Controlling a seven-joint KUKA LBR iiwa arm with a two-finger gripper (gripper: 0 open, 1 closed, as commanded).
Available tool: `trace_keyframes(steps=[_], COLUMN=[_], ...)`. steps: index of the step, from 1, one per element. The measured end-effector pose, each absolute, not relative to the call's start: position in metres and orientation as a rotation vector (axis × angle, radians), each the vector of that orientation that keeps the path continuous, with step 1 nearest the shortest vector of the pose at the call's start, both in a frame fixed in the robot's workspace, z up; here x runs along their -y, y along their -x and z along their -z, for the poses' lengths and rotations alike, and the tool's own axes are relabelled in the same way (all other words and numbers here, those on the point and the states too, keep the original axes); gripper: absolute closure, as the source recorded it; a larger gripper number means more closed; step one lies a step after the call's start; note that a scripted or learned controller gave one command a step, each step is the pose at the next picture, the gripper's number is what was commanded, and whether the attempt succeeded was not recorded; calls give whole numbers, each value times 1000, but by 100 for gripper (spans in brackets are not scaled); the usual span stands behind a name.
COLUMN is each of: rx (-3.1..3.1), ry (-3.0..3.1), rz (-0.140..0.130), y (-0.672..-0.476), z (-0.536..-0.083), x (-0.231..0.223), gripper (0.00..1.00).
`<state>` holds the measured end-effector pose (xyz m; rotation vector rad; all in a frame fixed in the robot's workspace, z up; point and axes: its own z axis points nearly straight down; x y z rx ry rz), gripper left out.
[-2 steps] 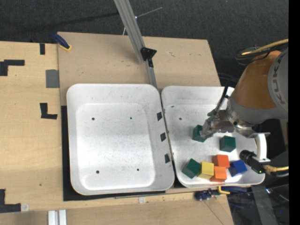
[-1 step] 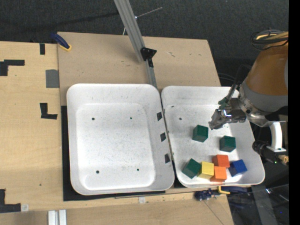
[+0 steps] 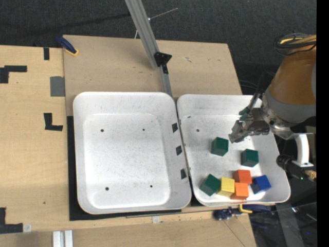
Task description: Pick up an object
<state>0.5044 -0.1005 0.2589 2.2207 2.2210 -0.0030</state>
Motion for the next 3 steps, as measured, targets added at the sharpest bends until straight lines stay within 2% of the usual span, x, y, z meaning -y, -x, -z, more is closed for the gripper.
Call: trace_keyframes(steps=[1,3], rx=[-2228,-2229], ry=[-2217,-2216], rz=[2,2], y=[-509,-532], z=[-242,-238], x=[51,-46], gripper=[100,100])
